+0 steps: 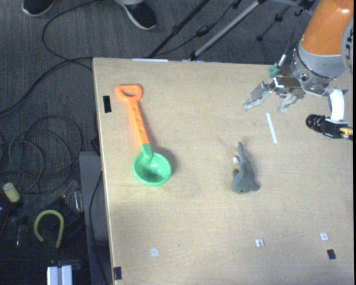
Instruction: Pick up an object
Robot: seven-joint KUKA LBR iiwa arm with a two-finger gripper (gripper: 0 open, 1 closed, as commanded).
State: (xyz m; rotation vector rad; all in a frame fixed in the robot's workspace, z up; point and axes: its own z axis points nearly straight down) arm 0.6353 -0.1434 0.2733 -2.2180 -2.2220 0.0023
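Tan board (184,236) fills the near ground, bare along its front and right margins apart from a few small markers. Mid-surface lie a grey shark-like toy (244,176) and, well to its left, a green-bowled scoop with an orange handle (141,136) pointing toward the far-left corner. A thin white stick (272,127) lies beyond the toy. Farther back, near the right edge, the gripper (270,98) hovers, fingers spread, grasping nothing, apart from every object.
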